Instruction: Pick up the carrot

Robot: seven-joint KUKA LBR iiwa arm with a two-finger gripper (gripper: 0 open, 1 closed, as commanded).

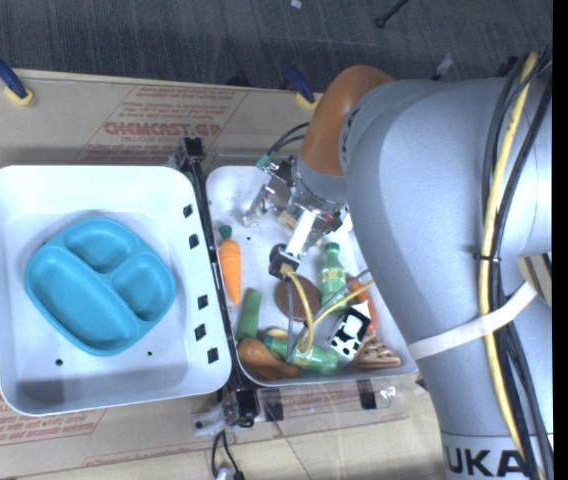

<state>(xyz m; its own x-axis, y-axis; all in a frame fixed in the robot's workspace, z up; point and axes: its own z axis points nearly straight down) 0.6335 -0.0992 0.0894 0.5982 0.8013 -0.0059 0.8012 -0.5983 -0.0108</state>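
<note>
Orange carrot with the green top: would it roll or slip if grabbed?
Probably stiff: the orange carrot looks like smooth plastic, so it should keep its shape. Its rounded, tapered body may roll or slip. It lies close along the wall of the right white bin, which could hinder gripping.

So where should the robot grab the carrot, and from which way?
The carrot lies flat along the right bin's left wall. Probably grab its thick orange middle from straight above, squeezing across its narrow width; the wall side looks tight.
</note>
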